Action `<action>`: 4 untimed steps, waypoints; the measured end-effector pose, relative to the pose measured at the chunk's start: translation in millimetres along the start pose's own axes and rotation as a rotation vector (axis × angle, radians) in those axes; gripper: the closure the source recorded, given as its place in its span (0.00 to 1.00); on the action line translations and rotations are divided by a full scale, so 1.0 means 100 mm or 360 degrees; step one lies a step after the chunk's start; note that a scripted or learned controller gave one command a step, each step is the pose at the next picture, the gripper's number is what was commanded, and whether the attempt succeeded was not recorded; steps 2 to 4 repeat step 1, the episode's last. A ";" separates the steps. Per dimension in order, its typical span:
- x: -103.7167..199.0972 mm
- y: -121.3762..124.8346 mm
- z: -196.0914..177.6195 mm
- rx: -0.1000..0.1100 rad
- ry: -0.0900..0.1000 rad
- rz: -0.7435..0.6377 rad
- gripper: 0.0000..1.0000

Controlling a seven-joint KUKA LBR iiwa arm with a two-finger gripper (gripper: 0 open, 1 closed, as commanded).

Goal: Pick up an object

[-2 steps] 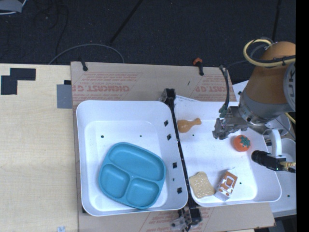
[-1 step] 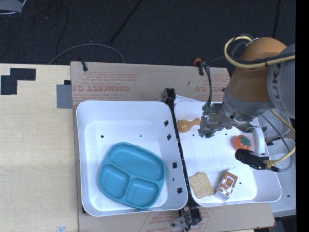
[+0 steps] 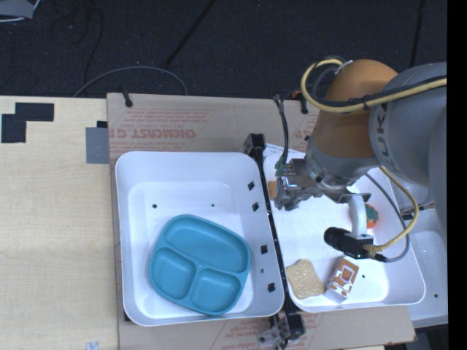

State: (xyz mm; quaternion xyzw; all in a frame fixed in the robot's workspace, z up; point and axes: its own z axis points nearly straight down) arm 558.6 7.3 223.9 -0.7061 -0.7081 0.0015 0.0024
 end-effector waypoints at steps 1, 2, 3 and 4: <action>0.56 -0.04 -0.09 -0.0004 -0.0001 -0.0001 1.00; 0.56 -0.04 -0.09 -0.0004 -0.0001 -0.0001 1.00; 0.56 -0.04 -0.09 -0.0004 -0.0001 -0.0001 1.00; 0.56 -0.04 -0.09 -0.0004 -0.0001 -0.0001 1.00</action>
